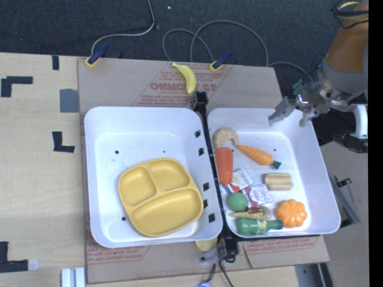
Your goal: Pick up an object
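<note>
The gripper [291, 115] hangs spread open over the right bin's [311, 160] far corner. A yellow tray [160, 196] lies in the left bin [102, 160].

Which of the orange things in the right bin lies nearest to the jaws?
The carrot, long and tapered, in the upper middle of the right bin; the round pumpkin sits far lower, by the bottom rim.

My arm reaches in from the right, orange band above the wrist; my gripper [293, 113] hangs with fingers spread, holding nothing.
</note>
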`<state>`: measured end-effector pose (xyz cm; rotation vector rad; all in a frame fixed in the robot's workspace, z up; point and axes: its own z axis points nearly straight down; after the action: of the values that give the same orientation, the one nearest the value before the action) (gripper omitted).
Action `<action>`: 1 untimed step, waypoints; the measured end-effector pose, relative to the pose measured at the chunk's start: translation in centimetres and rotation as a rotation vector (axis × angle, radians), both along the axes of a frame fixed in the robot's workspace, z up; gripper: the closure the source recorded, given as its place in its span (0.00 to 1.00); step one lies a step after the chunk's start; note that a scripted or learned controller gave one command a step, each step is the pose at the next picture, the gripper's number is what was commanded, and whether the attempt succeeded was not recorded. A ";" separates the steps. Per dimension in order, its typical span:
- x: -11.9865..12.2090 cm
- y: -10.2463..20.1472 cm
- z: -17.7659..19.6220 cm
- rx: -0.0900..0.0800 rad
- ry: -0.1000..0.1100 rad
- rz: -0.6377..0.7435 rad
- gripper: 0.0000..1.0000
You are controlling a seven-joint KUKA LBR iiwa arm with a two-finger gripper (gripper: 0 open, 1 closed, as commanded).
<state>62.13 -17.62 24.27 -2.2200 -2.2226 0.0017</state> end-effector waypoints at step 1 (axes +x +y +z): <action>-2.9 -0.8 -14.1 0.004 0.016 -0.002 0.00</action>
<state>59.24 -18.43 10.19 -2.2119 -2.2110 0.0144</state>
